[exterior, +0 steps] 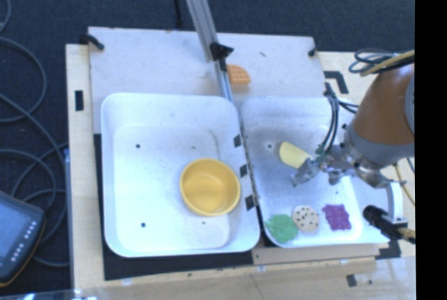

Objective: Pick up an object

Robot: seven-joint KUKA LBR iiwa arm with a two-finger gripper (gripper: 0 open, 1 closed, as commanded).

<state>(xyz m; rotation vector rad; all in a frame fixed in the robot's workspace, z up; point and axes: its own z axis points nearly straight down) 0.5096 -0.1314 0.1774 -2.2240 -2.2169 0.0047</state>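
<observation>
End effector (316, 173) sits low in the right bin (265, 117), just right of the yellow piece (293, 153), which lies apart from it on the bin floor; whether it is apart or together I cannot tell. Green piece (282, 227), cookie (305, 218) and purple piece (337, 216) lie along the near edge below it; yellow bowl (209, 186) in the left bin (126, 117).

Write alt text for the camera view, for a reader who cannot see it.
A grey and orange robot arm reaches from the right into the right bin, its pincer beside a pale yellow object; green, spotted and purple items lie along the near edge. The left bin holds a yellow bowl.
</observation>
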